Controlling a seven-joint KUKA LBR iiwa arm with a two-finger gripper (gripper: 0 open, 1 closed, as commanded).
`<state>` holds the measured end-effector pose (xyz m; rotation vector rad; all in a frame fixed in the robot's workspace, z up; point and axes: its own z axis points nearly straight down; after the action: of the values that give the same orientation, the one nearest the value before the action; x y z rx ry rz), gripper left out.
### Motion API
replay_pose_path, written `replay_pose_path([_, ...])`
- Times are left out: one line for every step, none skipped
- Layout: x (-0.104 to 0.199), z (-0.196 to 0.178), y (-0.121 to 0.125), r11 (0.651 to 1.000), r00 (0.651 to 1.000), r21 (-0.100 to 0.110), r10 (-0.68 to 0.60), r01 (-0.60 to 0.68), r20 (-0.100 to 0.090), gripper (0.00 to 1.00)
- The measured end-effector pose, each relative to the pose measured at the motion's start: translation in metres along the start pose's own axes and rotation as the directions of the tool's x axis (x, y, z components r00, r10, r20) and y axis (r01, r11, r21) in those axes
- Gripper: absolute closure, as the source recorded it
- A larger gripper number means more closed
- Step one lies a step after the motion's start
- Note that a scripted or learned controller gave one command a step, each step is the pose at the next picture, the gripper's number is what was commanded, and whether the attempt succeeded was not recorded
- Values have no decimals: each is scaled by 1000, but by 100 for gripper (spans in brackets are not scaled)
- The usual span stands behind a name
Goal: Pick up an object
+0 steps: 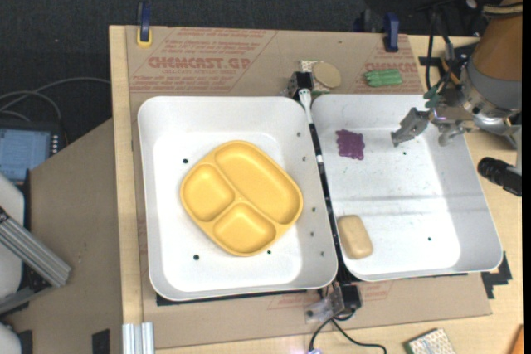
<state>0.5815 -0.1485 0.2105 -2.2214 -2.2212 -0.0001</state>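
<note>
camera view: purple object just left of gripper (seemingly apart)

Yellow tray, purple object

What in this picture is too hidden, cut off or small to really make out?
- Arm: cut off by the right edge of the camera view; just its wrist end shows.
- End effector: small and partly blurred over the right bin; whether it is open is unclear.
- Purple thing: too small to identify.
- Green thing behind the bins: too small to identify.
- Patterned thing: cut by the bottom edge.
</note>
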Motion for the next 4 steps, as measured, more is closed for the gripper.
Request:
replay_pose_path([46, 92, 26, 1000, 1000, 8, -5, 5, -3, 0])
replay_pose_path([53, 128, 33, 1000, 1000, 5, -1, 1, -1, 0])
replay_pose_path([53, 126, 56, 1000, 1000, -4, -1, 1, 1, 0])
replay_pose_path([53, 114, 56, 1000, 1000, -8, -1, 1, 2, 100])
